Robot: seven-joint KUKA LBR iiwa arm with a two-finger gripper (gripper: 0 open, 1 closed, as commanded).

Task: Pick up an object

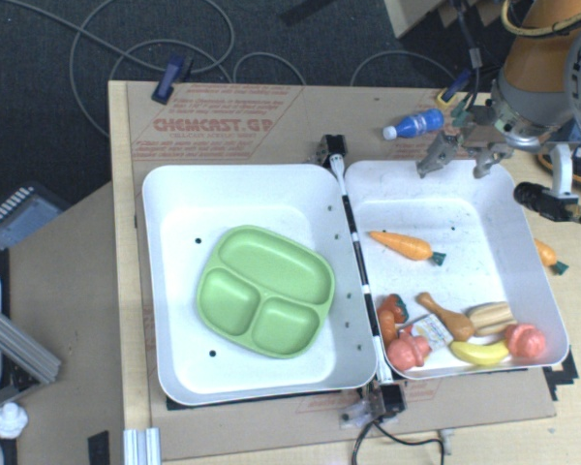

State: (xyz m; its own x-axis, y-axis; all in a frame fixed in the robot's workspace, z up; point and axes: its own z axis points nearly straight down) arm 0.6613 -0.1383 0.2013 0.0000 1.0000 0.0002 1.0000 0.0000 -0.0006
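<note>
nearest my camera, a banana (480,353) lies at the near edge of the right bin (523,250), crowded by a pink fruit (525,340), a bread roll (490,314), a drumstick (443,316) and a red-and-pink cluster (403,339). the carrot (403,245) lies alone mid-bin, well apart from everything, so i judge it the easiest pick. my gripper (460,163) hangs over the bin's far rim, fingers spread apart with nothing between them. i'd bring it toward the carrot, turn the fingers across its narrow width, descend until they straddle it, then close. a green divided plate (264,291) sits in the left bin (174,221), out of the way.
</note>
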